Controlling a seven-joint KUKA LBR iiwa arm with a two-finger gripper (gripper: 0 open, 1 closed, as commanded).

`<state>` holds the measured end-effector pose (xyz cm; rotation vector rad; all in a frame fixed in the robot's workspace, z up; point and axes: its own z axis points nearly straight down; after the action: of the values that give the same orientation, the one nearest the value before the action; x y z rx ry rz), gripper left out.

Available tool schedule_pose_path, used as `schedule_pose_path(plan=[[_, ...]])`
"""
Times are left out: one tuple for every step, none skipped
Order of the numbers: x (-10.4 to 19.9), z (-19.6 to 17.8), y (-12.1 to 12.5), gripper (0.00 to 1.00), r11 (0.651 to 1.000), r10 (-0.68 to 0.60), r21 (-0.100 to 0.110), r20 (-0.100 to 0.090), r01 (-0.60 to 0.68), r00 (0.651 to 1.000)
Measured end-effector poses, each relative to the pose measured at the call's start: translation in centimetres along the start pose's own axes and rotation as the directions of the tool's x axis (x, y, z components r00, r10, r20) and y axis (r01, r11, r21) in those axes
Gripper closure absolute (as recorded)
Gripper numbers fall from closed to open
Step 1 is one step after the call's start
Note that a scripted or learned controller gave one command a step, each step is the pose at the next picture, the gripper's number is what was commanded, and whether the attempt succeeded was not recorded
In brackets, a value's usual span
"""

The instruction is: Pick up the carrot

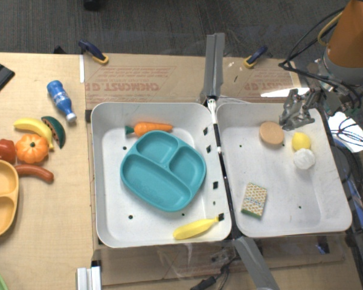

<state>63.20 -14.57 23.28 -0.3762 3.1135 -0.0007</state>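
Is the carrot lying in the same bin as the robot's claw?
No, the carrot lies in the left bin above the teal plate, while the gripper hangs over the right bin.

Carrot [152, 127] in left bin [102, 180], just behind divided plate [163, 170]. Banana [195, 228] before plate, near front wall.

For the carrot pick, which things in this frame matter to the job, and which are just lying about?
Job:
carrot, in the left bin against the teal plate
gripper, over the right bin

Lying about:
banana
tan disc
lemon
white ball
small box
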Motion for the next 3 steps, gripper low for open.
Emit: schedule_pose_path(plan=[[-3.2, 0.2, 1.2, 1.00, 0.998, -0.067, 0.000, 0.002, 0.067, 0.998], [-1.9, -3.5, 3.3, 1.00, 0.977, -0.212, 0.000, 0.002, 0.212, 0.977], [-3.7, 3.7, 3.7, 1.00, 0.926, -0.378, -0.003, -0.001, 0.378, 0.926]])
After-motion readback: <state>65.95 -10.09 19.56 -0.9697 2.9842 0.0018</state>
